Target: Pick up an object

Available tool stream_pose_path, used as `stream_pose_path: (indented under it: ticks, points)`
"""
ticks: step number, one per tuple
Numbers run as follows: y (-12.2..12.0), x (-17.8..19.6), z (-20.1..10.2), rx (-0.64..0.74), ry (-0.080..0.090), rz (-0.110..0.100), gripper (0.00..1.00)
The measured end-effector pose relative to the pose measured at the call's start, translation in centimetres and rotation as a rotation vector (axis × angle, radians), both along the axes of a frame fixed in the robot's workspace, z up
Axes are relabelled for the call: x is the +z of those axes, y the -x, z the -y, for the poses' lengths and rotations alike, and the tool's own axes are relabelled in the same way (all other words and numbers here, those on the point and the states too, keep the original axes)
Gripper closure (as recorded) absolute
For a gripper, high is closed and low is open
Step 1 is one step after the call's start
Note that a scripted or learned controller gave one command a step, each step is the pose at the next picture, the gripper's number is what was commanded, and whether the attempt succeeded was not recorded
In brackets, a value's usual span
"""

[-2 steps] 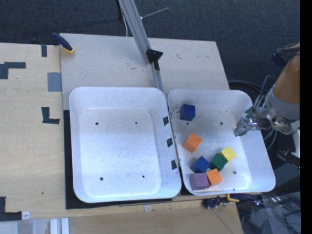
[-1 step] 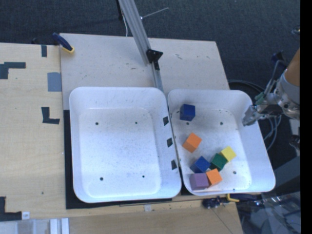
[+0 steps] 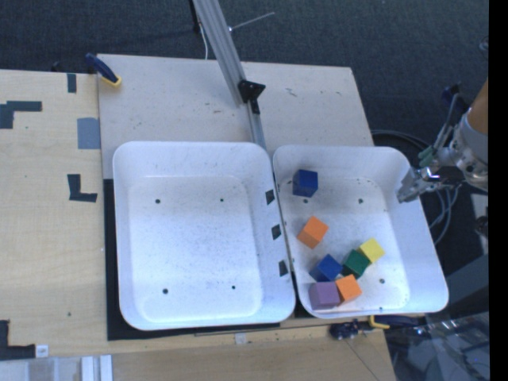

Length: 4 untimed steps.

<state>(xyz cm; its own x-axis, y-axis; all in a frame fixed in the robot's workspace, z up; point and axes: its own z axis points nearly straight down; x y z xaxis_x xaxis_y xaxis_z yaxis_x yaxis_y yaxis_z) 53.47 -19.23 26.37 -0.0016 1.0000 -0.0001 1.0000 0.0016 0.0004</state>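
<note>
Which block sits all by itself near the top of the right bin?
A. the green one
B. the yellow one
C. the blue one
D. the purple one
C: the blue block sits alone near the far side of the right bin, apart from the cluster of other blocks lower down.

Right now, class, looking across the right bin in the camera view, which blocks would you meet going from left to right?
Dark blue block → orange block → purple block → small orange block → yellow block. I leave out the second blue block and the green one, since they overlap their neighbours in this order.
</note>
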Motion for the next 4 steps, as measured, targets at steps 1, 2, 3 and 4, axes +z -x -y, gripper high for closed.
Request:
stream_pose_path:
  ticks: [1,2,3,4]
  points:
    - [-2.0,-0.1,-5.9,0.006,-0.001,-0.001,1.0]
    - [-4.1,0.0,-11.6,0.006,-0.002,-0.001,1.0]
    - [-5.0,-1.9,-16.2,0.004,-0.001,-0.004,1.0]
    - [-6.9,-1.8,-22.2,0.006,-0.002,-0.001,1.0]
